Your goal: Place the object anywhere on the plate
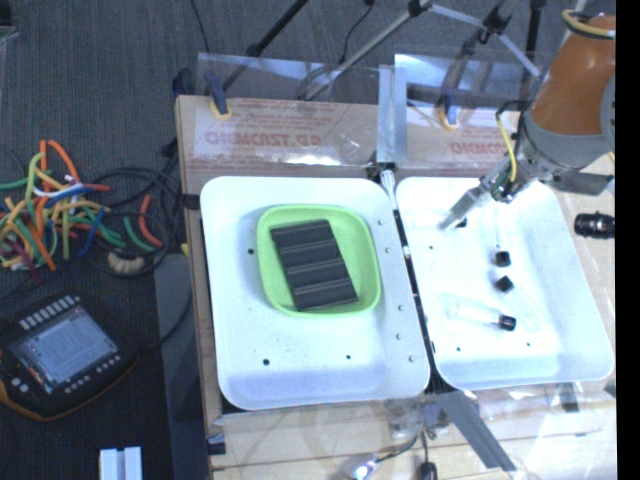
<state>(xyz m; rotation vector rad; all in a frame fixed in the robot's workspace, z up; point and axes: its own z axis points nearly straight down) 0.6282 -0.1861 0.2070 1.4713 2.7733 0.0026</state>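
Dark ridged block [314, 264] on green plate [367, 243], gripper [455, 216] well apart.

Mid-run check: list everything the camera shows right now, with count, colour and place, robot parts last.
Bins: two, white, side by side on the bench.
Plate: one, green, in the left bin.
Ridged block: one, dark grey, lying on the plate.
Small pieces: three, black, in the right bin.
Cables: one bundle, multicoloured, on the floor at left.
Pendant: one, dark with screen, lower left floor.
Arm: one, grey with an orange band, upper right.
End effector: one, over the right bin's upper part.
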